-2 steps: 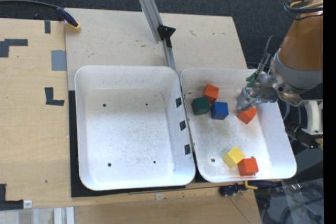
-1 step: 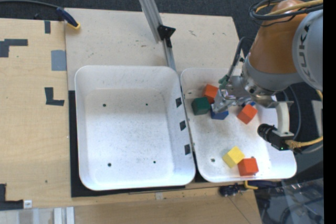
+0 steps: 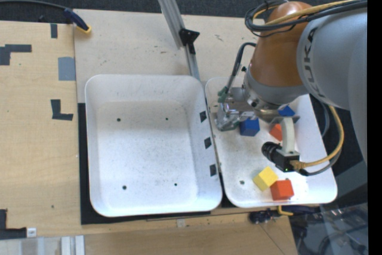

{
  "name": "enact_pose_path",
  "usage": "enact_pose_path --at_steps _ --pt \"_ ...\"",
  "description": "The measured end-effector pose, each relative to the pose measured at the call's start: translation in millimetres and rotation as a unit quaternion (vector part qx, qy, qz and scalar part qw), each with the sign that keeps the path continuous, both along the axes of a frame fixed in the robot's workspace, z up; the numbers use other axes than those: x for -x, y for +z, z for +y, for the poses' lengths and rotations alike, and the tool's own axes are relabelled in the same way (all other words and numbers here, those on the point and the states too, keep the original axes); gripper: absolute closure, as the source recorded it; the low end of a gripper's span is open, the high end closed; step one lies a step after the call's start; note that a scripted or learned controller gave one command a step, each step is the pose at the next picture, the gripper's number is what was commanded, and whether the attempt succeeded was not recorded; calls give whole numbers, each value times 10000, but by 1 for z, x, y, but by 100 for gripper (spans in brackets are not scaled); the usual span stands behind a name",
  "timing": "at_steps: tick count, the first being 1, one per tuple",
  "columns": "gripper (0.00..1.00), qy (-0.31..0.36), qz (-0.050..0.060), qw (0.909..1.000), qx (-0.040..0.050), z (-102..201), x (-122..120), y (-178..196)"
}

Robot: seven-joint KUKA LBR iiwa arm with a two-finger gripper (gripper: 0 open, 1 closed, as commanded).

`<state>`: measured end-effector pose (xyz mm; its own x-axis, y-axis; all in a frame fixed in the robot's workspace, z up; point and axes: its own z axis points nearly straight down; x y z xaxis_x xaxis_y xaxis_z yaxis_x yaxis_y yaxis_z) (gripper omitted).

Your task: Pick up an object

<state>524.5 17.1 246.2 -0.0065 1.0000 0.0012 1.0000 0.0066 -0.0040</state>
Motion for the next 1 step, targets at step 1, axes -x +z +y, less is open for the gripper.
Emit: enact_pose_path --at_steps 1 --pt "100 3 2 10000 1 56 -4 -14"
